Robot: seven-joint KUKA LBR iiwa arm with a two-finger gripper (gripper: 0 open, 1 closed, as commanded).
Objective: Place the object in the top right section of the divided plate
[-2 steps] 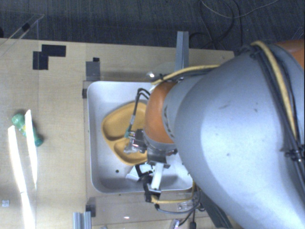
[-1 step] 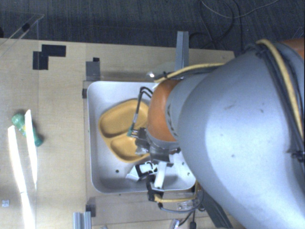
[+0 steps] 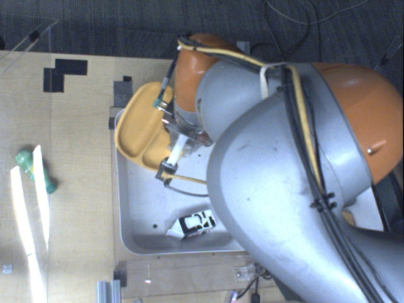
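A yellow divided plate (image 3: 140,126) rests in the back left corner of the white bin (image 3: 136,229), its far edge up on the rim. My gripper (image 3: 165,109) sits at the plate's right edge, mostly covered by the orange-banded wrist (image 3: 189,81). A small black-and-white object (image 3: 197,222) lies on the bin floor near the front wall, well apart from the gripper. The right part of the plate is hidden under the arm.
The grey arm covers the right half of the bin. A green object (image 3: 38,170) lies on the beige surface at far left, beside a clear plastic strip (image 3: 25,226). Black marks (image 3: 63,73) sit at the back left.
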